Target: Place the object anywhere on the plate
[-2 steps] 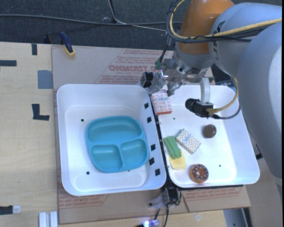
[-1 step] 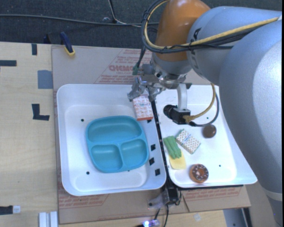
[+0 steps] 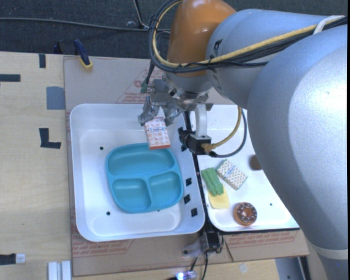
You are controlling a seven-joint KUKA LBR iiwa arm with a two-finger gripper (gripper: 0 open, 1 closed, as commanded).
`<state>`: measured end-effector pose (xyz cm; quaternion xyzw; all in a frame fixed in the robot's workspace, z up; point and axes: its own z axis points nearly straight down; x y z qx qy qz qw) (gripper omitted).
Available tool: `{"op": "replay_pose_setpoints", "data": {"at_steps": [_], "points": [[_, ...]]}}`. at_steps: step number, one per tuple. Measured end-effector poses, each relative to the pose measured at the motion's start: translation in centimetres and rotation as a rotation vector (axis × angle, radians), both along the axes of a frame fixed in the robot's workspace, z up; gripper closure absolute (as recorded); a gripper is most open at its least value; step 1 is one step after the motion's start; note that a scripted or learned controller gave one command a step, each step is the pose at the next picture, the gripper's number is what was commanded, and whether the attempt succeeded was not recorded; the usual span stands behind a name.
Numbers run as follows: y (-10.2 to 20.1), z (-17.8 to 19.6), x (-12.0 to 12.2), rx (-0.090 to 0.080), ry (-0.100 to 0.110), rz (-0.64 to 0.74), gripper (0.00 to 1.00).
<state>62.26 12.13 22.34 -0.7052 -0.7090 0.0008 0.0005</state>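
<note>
A blue plate (image 3: 143, 179) with three compartments lies in the left white bin (image 3: 84, 156). My gripper (image 3: 156, 121) hangs over the plate's far edge, shut on a small red and white carton (image 3: 157, 135). The carton dangles below the fingers, just above the plate's upper rim. The grey arm with its orange band (image 3: 195, 31) rises behind the gripper and hides part of the right bin.
The right bin (image 3: 268, 214) holds a green item (image 3: 212, 179) on a yellow one (image 3: 219, 200), a patterned white packet (image 3: 231, 174) and a brown donut (image 3: 245, 213). A black cable loops beside the gripper. Cardboard and a wooden bench surround both bins.
</note>
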Motion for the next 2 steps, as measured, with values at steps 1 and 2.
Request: {"op": "replay_pose_setpoints", "data": {"at_steps": [1, 2], "points": [[5.77, -0.83, -1.76, 0.001, 0.002, 0.001, 1.0], [5.47, -0.79, -1.67, 0.0, 0.001, -0.002, 0.0]]}}
